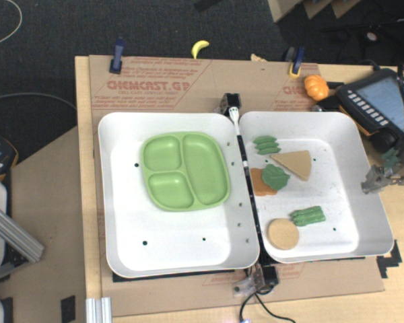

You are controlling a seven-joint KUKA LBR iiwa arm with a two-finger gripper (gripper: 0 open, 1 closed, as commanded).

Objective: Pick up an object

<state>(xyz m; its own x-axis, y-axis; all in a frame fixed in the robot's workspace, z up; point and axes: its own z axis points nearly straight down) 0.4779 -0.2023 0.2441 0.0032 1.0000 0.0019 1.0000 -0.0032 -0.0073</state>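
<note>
- Candidate objects are lying in the right bin [343,130]: a tan wedge [293,163] is sitting near the middle, with a green ridged piece [265,144] just beyond it toward the far wall.
- A green leafy piece [276,177] is resting just beside the wedge's near edge and is overlapping an orange slab [260,182], which is lying against the bin's left wall.
- A second green ridged piece [307,215] is lying toward the near side, and a round tan disc [283,234] is sitting just beside it, close to the near-left corner.
- The tool [377,178] is hanging at the right bin's right rim, well apart from every object; it is gripping nothing, and how far it is open cannot be told at this size.
- The left bin [121,221] is holding a green divided plate [186,171], three compartments facing up.
- Both bins are standing side by side on a brown board [155,83] that is covering the bench.
- A small orange fruit [316,87] is resting beyond the right bin, and a yellow banana [199,47] is lying at the board's far edge.
- A blue clamp [117,56] is gripping the far edge at the left.
</note>
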